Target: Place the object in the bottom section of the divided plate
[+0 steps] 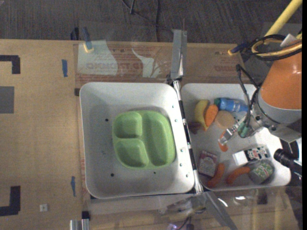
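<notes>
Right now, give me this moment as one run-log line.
arm: over right bin | gripper: low among items, nothing seen held | green divided plate: left bin, sections bare | stage: pick not done

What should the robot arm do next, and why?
Probably lower the gripper onto one toy in the right bin, maybe the carrot beside it. The gripper hangs over the toys, and the green divided plate in the left bin holds nothing yet.
</notes>
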Robot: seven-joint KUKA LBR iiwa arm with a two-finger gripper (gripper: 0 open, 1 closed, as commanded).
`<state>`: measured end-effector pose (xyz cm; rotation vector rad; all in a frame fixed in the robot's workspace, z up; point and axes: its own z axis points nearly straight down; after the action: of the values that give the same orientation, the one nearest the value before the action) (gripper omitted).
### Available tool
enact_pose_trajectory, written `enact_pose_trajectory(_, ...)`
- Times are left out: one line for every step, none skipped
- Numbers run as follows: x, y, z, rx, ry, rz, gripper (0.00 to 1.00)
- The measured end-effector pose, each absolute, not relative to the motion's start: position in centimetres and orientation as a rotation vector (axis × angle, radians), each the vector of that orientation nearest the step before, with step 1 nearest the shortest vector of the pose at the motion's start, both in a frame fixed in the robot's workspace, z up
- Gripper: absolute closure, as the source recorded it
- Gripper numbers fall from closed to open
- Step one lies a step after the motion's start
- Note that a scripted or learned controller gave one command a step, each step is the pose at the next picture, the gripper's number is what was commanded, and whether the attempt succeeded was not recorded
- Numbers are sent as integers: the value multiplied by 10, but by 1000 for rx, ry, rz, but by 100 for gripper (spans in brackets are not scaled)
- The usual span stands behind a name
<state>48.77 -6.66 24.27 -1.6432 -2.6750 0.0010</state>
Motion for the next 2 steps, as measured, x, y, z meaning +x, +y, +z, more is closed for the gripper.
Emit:
enact_pose_trajectory(515, -9, 218, -1612, -2694, 3, 100)
enact_pose_trajectory(478, 89, 205, -1512, -2748, 6, 100)
